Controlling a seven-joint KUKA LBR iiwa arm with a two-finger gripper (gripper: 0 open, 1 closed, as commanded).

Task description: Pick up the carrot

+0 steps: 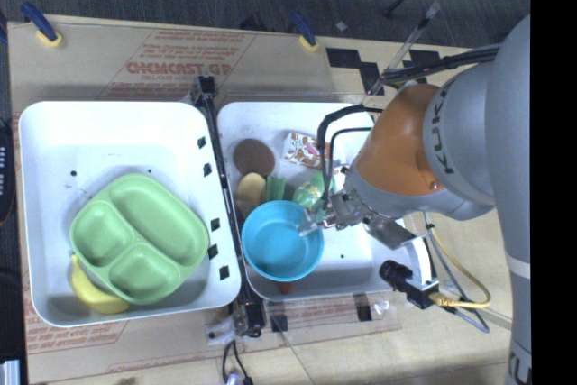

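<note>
From the one camera over the table [180, 59], you're looking down on both bins. Take the blue bowl [275, 243] as your marker: it sits in the right bin [270, 114], close to that bin's left wall and near edge.

The hand [317, 219] is down at the bowl's right rim, hanging off the grey arm [478, 140] with its orange band [401, 149]. You can't tell whether the hand is spread or pressed together; it's too small and muddled against the clutter, and nothing shows gripped in it.

What may be the carrot [285, 288] is a small reddish-orange bit poking out just below the bowl's near rim, well apart from the hand. It's too small for you to be sure.

Just beyond the bowl lie a pale yellow piece [251, 187] and green bits [275, 187] side by side. Farther back sits a brown round thing [254, 156], and to its right a printed packet [302, 149].

Left of the bowl, across the divider, the left bin [45, 140] holds a green divided plate [140, 234], with something yellow [90, 295] tucked under its near-left edge.
</note>
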